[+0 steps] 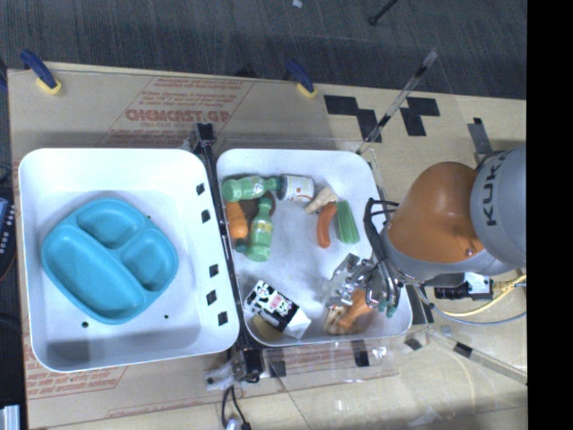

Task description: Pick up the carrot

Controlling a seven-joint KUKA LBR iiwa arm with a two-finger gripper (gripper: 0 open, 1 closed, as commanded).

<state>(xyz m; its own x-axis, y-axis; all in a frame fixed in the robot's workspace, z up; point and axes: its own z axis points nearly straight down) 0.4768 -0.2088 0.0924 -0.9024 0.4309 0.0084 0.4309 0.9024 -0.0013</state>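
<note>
Several orange items lie in the right bin (295,164). One carrot-like orange piece (237,223) rests beside the green bottles at the left. Another slim orange piece (324,227) lies next to a green vegetable (346,222) near the middle. My gripper (351,296) is down in the bin's front right corner, right over a third orange item (360,313) that pokes out beneath it. The gripper body hides whether that item is gripped or just lying under it.
Two green bottles (255,206) and a pale item (318,200) lie at the back of the right bin. A black-and-white box (271,303) sits at its front. The left bin (54,348) holds a blue divided plate (107,256). The bin wall is close to the gripper's right.
</note>
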